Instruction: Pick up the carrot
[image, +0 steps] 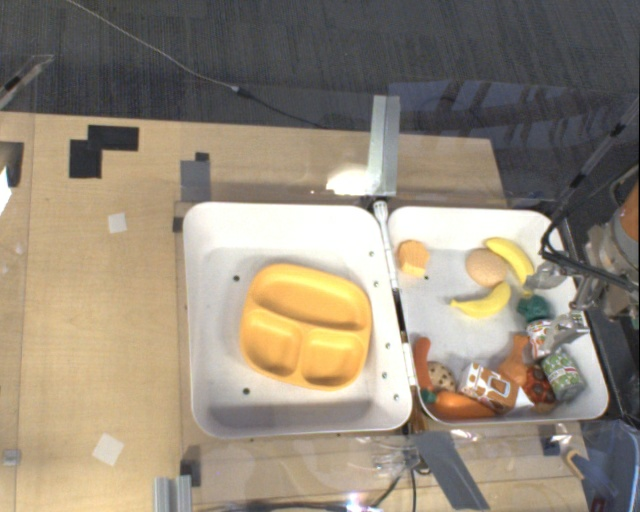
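So the left bin (200, 300) just has the yellow divided tray (303, 325) sitting roughly in its middle, nothing to do with the job. All the action is in the right bin (445, 230), which is packed along its near edge and right side.

The arm (615, 250) is parked at the right edge of that bin, and the gripper (560, 322) sits low near the right wall, just above the small can (562, 372). I honestly can't tell how the gripper is set from this angle, and nothing orange is visibly caught in it.

Two bananas (497, 280) and a tan egg-shaped thing (484, 266) sit toward the far side, with an orange chunk (412, 256) up by the far left corner.

The carrot (462, 405) is lying flat along the near edge, toward the near left corner, tucked against a little carton (487, 384) and just beside a cookie (436, 376).

My read: nothing's done yet. The carrot's on the bin floor, well apart from the gripper, so the whole reach, grab and lift is left.
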